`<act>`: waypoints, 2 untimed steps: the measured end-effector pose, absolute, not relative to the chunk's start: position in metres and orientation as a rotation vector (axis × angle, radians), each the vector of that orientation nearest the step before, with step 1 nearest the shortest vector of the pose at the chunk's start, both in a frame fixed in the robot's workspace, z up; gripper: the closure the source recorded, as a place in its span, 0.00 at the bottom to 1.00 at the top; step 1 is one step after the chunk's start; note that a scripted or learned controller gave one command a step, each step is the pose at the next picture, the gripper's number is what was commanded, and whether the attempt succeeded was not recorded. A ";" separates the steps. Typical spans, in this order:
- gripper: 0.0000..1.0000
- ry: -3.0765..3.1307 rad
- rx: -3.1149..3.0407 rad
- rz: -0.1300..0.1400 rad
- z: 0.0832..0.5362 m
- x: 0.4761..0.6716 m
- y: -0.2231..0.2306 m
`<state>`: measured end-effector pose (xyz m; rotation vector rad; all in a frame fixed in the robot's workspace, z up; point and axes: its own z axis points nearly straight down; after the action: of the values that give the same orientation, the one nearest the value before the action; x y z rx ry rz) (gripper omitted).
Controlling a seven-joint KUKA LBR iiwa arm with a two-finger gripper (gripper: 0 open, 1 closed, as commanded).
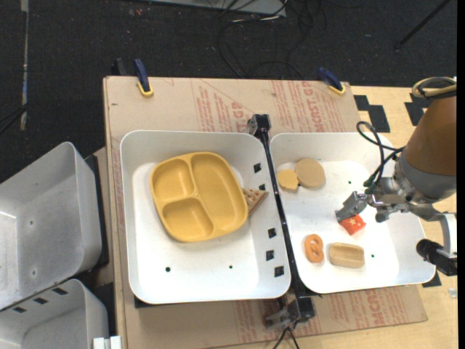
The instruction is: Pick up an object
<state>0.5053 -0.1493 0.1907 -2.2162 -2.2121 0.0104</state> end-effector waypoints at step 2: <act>0.00 -2.215 -2.220 0.005 0.144 0.504 -0.158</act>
<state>0.5035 -0.1584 0.1439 -2.2204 -2.2153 0.0054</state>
